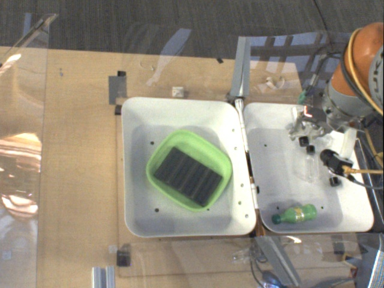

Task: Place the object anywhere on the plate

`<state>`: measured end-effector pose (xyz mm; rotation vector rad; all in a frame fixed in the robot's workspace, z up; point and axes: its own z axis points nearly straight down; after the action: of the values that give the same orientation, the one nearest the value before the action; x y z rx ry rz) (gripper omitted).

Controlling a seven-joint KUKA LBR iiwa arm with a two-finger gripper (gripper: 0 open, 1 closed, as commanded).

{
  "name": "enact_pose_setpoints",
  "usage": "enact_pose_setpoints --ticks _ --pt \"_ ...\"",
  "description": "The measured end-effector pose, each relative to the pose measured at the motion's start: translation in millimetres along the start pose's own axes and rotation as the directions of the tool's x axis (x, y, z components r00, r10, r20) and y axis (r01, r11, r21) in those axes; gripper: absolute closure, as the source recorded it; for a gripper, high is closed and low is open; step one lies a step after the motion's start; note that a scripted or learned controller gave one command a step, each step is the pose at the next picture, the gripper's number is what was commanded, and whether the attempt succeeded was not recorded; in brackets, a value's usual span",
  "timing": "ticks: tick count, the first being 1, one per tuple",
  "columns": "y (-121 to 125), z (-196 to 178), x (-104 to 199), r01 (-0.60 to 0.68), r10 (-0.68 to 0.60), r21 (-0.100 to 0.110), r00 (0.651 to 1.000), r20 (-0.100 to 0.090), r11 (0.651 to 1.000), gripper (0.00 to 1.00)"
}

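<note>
A lime-green plate (201, 141) sits in the middle of the left bin (138, 131). A dark ridged rectangular slab (186, 174) lies flat on the plate, turned at a slant. A small green bottle (295, 214) lies on its side near the front edge of the right bin (270, 161). My gripper (307, 145) hangs over the back right part of the right bin, well apart from the bottle and far from the plate. Nothing shows between its fingertips.
The arm's grey body and orange band (366, 59) reach in at the upper right, with cables (345, 167) trailing over the right bin's right side. A grey post (240, 65) stands behind the gap between the bins. Small clamps (117, 89) sit on the wooden bench.
</note>
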<state>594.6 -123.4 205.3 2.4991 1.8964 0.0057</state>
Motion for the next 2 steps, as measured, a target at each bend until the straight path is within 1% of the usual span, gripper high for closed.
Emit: enact_pose_setpoints --ticks 1,2 --pt "-48.4 8.6 88.6 0.05 -0.05 0.002 0.999 -0.001 0.999 1.0" --pt "-94.3 20.9 159.9 0.336 -0.336 0.003 0.942 -0.003 0.942 1.0"
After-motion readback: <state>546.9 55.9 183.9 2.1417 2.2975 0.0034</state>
